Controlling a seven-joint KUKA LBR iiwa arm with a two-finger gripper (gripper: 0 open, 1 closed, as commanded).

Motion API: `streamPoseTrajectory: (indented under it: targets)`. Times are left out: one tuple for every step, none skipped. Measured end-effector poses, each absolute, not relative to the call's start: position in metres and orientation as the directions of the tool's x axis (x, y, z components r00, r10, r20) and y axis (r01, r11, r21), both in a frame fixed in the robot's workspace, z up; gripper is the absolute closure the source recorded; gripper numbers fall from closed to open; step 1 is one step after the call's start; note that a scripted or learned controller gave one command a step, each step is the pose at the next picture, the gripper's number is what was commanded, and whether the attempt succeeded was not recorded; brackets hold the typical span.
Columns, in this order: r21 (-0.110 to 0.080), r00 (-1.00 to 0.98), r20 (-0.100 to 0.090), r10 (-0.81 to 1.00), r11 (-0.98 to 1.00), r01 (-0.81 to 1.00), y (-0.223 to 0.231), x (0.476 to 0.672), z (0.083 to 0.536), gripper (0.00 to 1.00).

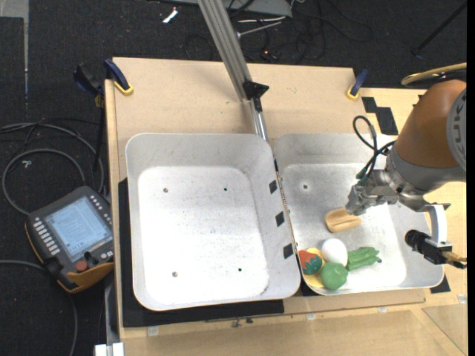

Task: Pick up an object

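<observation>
Nearest the lower edge of the frame, the right-hand bin [415,277] holds a small cluster in its lower left corner: a green round object [334,276], a green leafy-looking piece [363,257] just to its right, a white egg-shaped object [334,251] touching them from above, and a red and yellow piece [311,262] tucked against the bin's left wall. A little higher in the same bin lies a tan, bread-like block [341,219], set apart from the cluster. The gripper [358,205] sits right at that block's upper right end, touching or nearly touching it; from here I can't make out how its tips stand, or whether the block is caught at all.

The left-hand bin [141,199] fills the middle of the frame, its floor speckled. At the lower left, off the bench, a handheld control pendant [72,232] with a lit screen rests on the dark floor.

The grey arm with its orange band [434,128] comes in from the right of the frame. Farther up, a metal pole [226,39] slants from the top of the frame down to the seam between the bins, and cables lie on the floor beyond.
</observation>
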State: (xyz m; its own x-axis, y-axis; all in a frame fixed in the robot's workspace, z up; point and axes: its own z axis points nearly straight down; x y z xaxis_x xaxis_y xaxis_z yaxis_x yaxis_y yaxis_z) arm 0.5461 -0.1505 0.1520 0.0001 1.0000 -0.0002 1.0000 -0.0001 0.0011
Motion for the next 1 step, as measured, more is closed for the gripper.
streamPoseTrajectory:
  targets:
    - [0.005, -0.001, -0.002, 1.0, 0.001, 1.0, -0.1551, 0.5442, 0.1958, 1.0]
